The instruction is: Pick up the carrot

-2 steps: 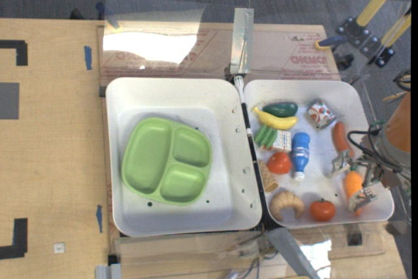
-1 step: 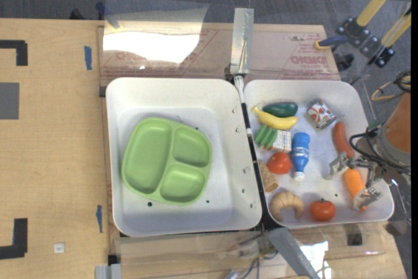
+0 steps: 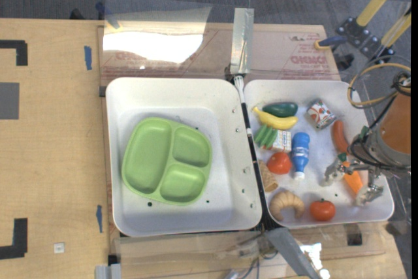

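My tool (image 3: 353, 181) sits spread around the carrot (image 3: 353, 182), right of the blue bottle (image 3: 300, 152); I should close squarely before lifting.

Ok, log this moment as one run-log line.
gripper: around carrot, right bin | lifted: no | left bin: green plate

The grey arm with its orange band (image 3: 396, 131) is cut off by the picture's right edge. Beside it, the small orange carrot (image 3: 353, 183) is partly hidden by the metal two-finger gripper (image 3: 353, 181) — finger spacing unclear.
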### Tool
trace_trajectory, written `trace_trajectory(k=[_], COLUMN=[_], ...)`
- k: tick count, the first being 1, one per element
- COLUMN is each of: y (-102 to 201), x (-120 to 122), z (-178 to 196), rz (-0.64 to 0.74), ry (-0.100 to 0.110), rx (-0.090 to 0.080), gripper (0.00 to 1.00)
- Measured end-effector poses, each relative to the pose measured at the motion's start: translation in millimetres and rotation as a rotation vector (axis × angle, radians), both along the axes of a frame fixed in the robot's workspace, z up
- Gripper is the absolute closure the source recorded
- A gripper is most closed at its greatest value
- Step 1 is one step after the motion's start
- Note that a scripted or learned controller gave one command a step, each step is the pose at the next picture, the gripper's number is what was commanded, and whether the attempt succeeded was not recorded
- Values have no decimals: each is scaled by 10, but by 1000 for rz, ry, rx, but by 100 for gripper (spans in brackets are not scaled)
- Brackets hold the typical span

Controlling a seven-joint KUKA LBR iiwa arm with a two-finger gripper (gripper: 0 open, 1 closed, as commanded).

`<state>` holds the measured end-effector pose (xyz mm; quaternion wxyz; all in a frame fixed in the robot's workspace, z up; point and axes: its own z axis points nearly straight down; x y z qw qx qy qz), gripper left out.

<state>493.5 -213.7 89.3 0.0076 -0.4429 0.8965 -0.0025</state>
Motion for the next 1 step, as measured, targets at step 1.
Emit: trace_trajectory(k=[1], y=[-52], x=[-33], z=[-2], rz=[-64], ry=[3], rx=[1], gripper=[0])
